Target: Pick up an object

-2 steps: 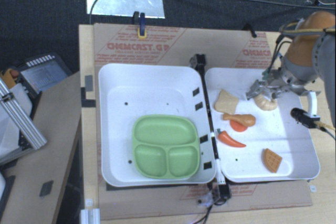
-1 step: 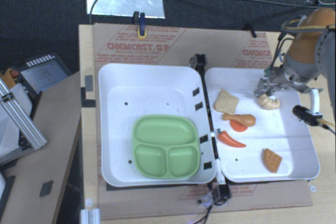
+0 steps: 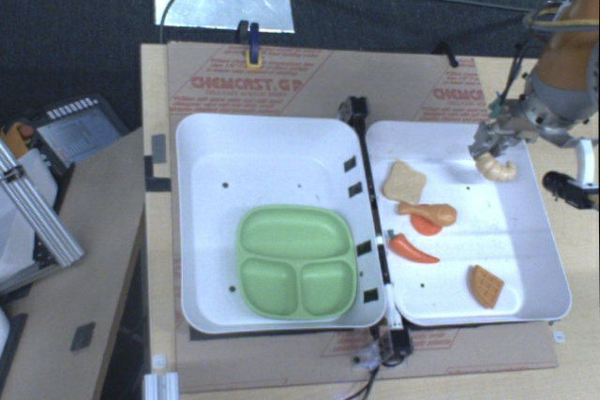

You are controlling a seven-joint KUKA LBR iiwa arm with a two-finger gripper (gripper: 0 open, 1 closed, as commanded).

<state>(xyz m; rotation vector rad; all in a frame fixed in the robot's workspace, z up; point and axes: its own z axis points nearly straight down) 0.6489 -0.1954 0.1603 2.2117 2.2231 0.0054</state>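
Note:
My gripper (image 3: 490,145) hangs over the far right part of the right bin (image 3: 553,281). A small pale, curved toy (image 3: 497,169) sits right at its tip, touching it or just below it; the view does not settle whether it is gripped. Further left in the same bin lie a tan bread slice (image 3: 405,182), an orange drumstick (image 3: 433,215) and a red chili pepper (image 3: 412,247). A brown waffle piece (image 3: 486,286) lies near the front right corner.
The left bin (image 3: 192,201) holds a green divided plate (image 3: 295,259) at its front. A black divider (image 3: 367,192) with clips runs between the bins. A cable and a yellow clamp (image 3: 251,47) sit behind the bins; grey equipment (image 3: 42,201) stands at the left.

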